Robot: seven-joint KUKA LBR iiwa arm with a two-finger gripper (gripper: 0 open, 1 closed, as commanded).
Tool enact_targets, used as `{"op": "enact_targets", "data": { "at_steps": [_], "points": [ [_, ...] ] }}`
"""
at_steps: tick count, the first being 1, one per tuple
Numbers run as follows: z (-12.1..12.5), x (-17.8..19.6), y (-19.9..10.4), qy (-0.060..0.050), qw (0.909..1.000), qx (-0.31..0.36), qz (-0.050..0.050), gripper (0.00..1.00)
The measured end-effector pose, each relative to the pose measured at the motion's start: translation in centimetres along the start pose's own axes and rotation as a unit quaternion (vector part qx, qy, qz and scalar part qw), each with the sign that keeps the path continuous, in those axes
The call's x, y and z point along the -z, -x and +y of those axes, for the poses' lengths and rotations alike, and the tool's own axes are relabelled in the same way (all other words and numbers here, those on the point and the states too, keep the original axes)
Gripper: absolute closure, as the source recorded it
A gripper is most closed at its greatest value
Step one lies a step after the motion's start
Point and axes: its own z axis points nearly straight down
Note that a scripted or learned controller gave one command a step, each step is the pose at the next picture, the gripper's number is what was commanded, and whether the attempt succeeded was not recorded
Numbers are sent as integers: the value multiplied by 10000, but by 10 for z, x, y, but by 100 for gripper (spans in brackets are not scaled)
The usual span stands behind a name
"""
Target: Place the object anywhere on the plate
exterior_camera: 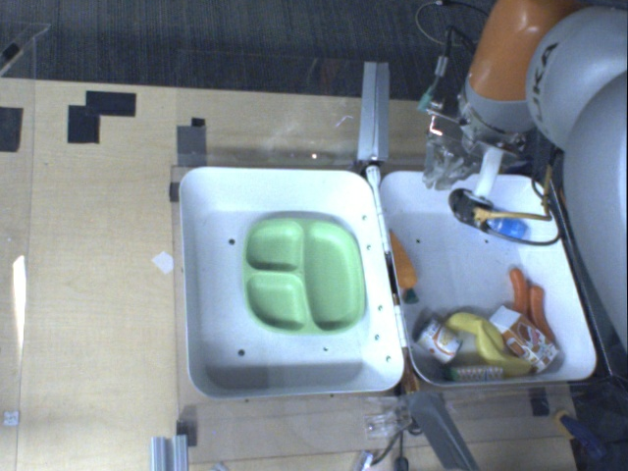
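At the lower right of the frame, a yellow banana (486, 340) is lying in the near corner of the right bin (451, 273), crowded by a small printed carton (438, 340) on its left and another printed packet (531, 342) on its right, both touching it. A green strip (479, 372) is peeking out under the banana against the near wall. Just beyond the packet, two orange-red sticks (528, 296) are lying side by side. All of these loose things are sitting in the right bin, and which one is meant for the plate cannot be told.

In the left bin (211, 361), at the centre of the frame, the green divided plate (304, 275) is resting flat on the floor with its three compartments facing up. An orange carrot-like piece (401, 265) is lying along the right bin's left wall, beside the divider. Farther back, a blue item (510, 228) is lying near the far right of that bin.

At the upper right, the gripper (444, 177) is hanging over the right bin's far edge, well apart from the plate; whether its jaws are apart or together cannot be told. Both bins are sitting on the pale wooden desk (98, 263).
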Motion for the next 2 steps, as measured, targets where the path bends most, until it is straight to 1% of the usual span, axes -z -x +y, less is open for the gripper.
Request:
{"op": "enact_targets", "data": {
  "at_steps": [1, 2],
  "points": [
    [58, -45, 107, 0, 9882, 1532, -4, 100],
    [41, 2, 64, 18, 9387, 3448, 2, 100]
  ]
}}
